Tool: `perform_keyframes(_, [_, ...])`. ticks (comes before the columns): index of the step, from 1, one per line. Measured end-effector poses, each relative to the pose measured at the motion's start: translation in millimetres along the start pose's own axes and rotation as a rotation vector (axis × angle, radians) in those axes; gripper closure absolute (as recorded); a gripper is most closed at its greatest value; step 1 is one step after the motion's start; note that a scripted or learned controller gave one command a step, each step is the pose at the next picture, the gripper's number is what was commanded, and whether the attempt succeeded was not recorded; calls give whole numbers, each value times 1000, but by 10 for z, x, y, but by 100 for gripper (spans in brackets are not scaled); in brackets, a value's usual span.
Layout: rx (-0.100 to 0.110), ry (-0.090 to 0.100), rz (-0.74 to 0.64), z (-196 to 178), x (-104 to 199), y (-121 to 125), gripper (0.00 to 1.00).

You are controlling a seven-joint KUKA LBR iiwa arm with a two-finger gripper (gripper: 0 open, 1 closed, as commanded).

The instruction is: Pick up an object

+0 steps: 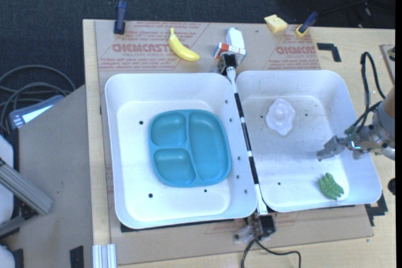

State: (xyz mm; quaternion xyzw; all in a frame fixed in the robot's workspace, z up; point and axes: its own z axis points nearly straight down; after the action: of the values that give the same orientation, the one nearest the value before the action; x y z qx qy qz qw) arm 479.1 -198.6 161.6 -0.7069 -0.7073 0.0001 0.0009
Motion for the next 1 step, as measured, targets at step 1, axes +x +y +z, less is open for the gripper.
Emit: perform_keyframes(1, [-3, -3, 1, -268, -150, 3, 0])
